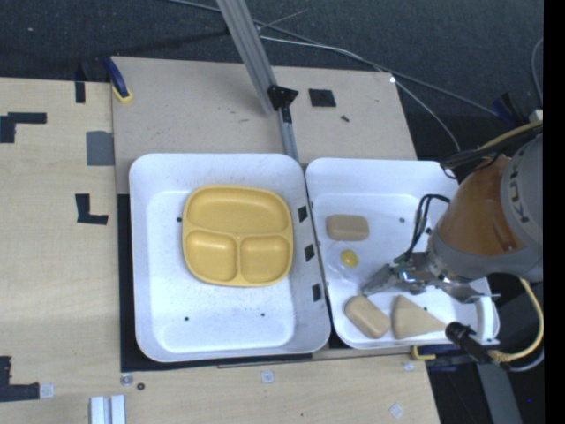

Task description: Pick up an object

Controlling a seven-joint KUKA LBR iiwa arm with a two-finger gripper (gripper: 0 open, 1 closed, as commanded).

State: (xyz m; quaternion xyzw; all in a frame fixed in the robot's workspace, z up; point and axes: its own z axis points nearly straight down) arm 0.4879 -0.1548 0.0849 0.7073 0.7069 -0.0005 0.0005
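**Metal fingers low in the right bin, above two tan pieces**

Grey metal marks the gripper (388, 279), which sits low inside the right bin (380, 173), toward its front half. Whether its jaws are spread or pressed together I cannot tell; the fingers blur into one dark shape pointing left, and nothing shows between them.

Just in front of the gripper, by the bin's front edge, lie two tan pieces. The rounded tan block (365, 315) has its long axis running diagonally, from back-left to front-right. The tan wedge (413, 318) lies just beside it on the right, its narrow tip pointing toward the back of the bin.

Left of the gripper sits a small yellow ball (349, 259), and behind that a tan oblong block (347, 228), long axis running left to right, near the bin's left wall.

The left bin (150, 263) carries a yellow divided tray (237, 235) in its middle.
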